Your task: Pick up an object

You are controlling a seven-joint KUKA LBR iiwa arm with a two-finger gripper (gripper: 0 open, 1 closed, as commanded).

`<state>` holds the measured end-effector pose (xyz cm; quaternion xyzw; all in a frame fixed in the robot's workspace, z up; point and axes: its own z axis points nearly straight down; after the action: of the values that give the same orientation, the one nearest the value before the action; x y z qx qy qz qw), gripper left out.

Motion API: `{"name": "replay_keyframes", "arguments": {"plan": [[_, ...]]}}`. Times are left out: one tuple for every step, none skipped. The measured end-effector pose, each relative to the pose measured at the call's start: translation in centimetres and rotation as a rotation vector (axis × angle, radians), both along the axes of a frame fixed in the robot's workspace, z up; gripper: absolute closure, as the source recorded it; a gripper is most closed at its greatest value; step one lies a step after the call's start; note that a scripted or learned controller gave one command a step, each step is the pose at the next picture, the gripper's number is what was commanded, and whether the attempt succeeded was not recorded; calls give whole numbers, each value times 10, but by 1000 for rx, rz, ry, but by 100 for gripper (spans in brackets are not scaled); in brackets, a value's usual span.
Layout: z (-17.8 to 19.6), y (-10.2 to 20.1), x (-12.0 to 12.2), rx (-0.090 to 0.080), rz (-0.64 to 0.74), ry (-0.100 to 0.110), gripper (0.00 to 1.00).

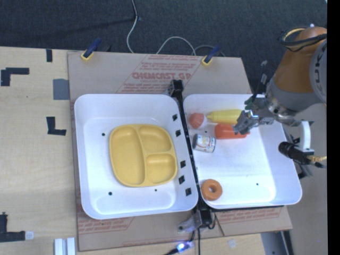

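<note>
The gripper (245, 122) hangs low over the right bin (265, 187), toward that bin's 12 o'clock area, right at the 3 o'clock end of an orange-red carrot-like toy (227, 132). Whether its fingers are spread or closed I cannot tell, and nothing shows as held between them.

The carrot-like toy lies flat, long axis running 9 to 3 o'clock. A yellow banana-like toy (224, 115) lies just beside it at its 12 o'clock, nearly parallel and perhaps touching. A small pink ball-like item (196, 120) sits at the banana's 9 o'clock, a small silver can (204, 143) lies on its side at the carrot's 8 o'clock, and an orange doughnut toy (212, 189) rests well apart near the bin's 7 o'clock corner. The left bin (90, 158) holds a yellow divided plate (143, 154).

To do this step well, I judge the grasp should straddle the carrot across its narrow width, closer to its middle than its tip, keeping clear of the banana. Lifting straight up should then avoid dragging neighbours.
</note>
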<state>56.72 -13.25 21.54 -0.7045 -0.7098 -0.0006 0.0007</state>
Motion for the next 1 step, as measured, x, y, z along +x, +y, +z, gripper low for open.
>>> {"name": "replay_keyframes", "arguments": {"plan": [[-5,52,21,0,0,1,100]]}}
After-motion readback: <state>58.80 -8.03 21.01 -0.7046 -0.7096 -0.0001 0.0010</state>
